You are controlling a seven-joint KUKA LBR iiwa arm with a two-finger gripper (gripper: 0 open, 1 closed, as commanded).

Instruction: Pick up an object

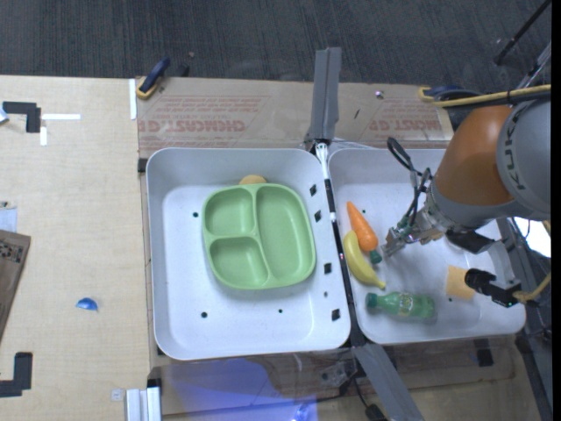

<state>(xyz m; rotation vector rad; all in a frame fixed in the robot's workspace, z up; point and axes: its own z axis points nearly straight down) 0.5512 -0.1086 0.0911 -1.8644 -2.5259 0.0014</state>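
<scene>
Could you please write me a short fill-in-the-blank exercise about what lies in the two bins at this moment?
1. The green divided plate lies in the ____ bin of the camera view.
2. The plate has ____ compartments.
3. The carrot lies against the yellow ____, in the right bin.
4. The green bottle lies on its ____, nearer the bin's front edge than the carrot.

Missing words: left; three; banana; side

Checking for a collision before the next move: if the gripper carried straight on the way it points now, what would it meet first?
The gripper points down and toward the carrot and banana. It would likely meet the carrot's green end or the banana first, though depth is unclear from this slant.
</scene>
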